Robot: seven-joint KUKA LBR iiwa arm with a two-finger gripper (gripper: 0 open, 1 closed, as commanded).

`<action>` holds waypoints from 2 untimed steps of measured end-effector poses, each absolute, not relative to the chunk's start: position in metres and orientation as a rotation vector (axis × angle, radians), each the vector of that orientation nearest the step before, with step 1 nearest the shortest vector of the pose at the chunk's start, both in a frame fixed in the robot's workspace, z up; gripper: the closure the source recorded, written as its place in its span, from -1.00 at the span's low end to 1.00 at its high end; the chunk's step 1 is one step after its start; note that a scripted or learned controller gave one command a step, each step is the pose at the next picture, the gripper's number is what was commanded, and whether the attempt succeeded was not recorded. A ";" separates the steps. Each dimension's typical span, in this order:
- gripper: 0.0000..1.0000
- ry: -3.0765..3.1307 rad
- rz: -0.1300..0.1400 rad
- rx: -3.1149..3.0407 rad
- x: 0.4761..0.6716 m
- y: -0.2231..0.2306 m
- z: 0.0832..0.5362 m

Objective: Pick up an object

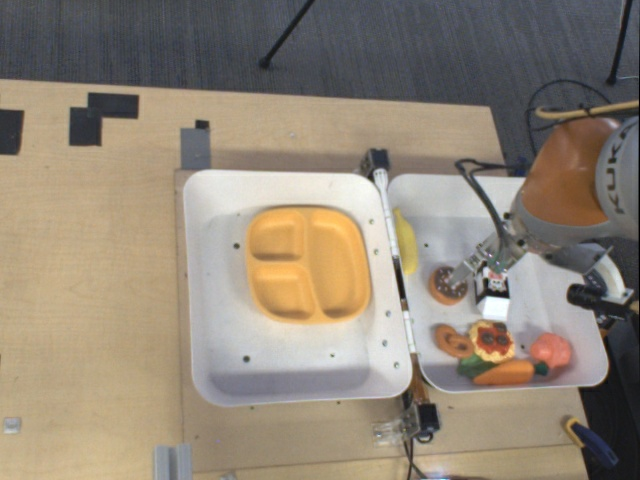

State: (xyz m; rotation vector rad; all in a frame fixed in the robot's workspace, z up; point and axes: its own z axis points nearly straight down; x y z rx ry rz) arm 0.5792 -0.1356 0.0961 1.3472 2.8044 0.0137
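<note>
A light wooden bench (90, 298) stands on dark grey carpet (200, 18) and bears two white bins side by side. The left bin (215, 368) holds a yellow divided tray (305, 265). In the right bin (440, 208), a carrot (503, 373) lies near the front wall, its long axis running left to right, beside a small pizza (492, 340). The gripper (478, 266) hangs just beside a brown donut (448, 284); whether its fingers are apart or together cannot be told.

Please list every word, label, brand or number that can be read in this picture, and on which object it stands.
"KU": dark letters on the grey robot arm, cut by the picture's edge.
Small white box with a dark patch near the pincer: too blurred to read.
</note>
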 end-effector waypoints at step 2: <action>1.00 3.004 0.003 0.905 0.608 -0.058 0.185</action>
